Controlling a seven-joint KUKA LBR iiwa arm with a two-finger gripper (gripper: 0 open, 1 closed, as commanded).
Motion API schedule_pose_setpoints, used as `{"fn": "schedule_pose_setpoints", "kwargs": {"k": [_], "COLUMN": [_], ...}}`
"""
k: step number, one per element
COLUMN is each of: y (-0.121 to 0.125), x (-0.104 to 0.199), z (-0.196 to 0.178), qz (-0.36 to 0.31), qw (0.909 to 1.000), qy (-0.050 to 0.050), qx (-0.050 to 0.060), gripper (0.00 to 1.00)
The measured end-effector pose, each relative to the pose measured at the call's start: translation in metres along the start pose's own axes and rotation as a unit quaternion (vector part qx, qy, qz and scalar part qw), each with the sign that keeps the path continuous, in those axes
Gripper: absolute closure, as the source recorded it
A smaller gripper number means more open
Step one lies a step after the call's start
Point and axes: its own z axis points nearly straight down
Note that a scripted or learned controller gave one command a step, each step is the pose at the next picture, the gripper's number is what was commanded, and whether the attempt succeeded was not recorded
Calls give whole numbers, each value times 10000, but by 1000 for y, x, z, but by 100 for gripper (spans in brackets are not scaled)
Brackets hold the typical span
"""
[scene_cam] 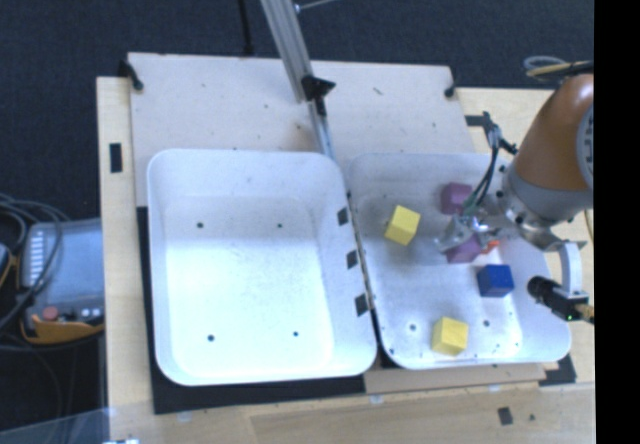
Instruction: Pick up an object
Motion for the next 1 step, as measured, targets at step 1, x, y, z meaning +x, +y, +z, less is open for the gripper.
{"fn": "schedule_pose_setpoints", "kwargs": {"k": [1], "y": [-6], "x": [-6], "z": [-60], "qz": [-3], "qw": [10000], "qy": [-7], "qx": [-15], "gripper": [100]}}
